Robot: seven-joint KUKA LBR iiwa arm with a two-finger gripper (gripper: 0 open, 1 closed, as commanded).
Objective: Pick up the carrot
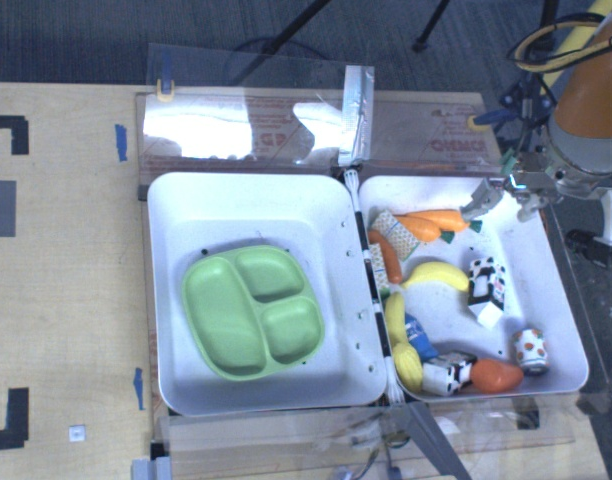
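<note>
The carrot point(431, 224), orange with a green top at its right end, lies across the far part of the right bin point(561, 298). My gripper point(506, 201) hangs over the bin's far right corner, just right of and above the carrot's green end. Its two fingers are spread apart, and nothing is between them. The grey arm with its orange band point(586, 108) reaches in from the upper right.
Near the carrot in the right bin lie a yellow banana point(436, 275), a black-and-white toy point(484, 288), a red tomato point(496, 375), a spotted mushroom point(531, 346) and several other food toys along the left wall. The left bin point(176, 208) holds a green divided plate point(251, 311).
</note>
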